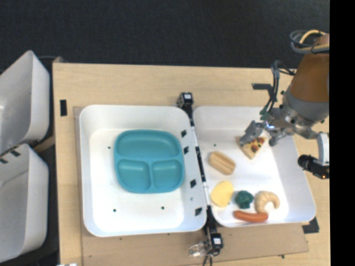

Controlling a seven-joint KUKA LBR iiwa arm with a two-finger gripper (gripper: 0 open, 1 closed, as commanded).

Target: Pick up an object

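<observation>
The right bin point(288, 165) holds several toy foods. A tan wedge with red and yellow dots point(251, 147) lies near its upper middle. A tan bread roll point(222, 162) sits to the wedge's lower left. Along the front lie a yellow piece point(222, 193), a green lump point(243, 198), a pale curled shrimp point(267, 200) and a red sausage point(250, 216). My gripper point(263, 134) hangs just over the wedge's upper edge, its grey fingers point(251, 132) spread apart, with nothing held between them.
The left bin point(97, 204) bears a teal divided plate point(148, 160). A black-clipped divider point(194, 159) joins the two bins. The arm's orange band and grey wrist point(308, 93) rise over the right bin's far right corner. White boxes point(19, 104) stand at the left.
</observation>
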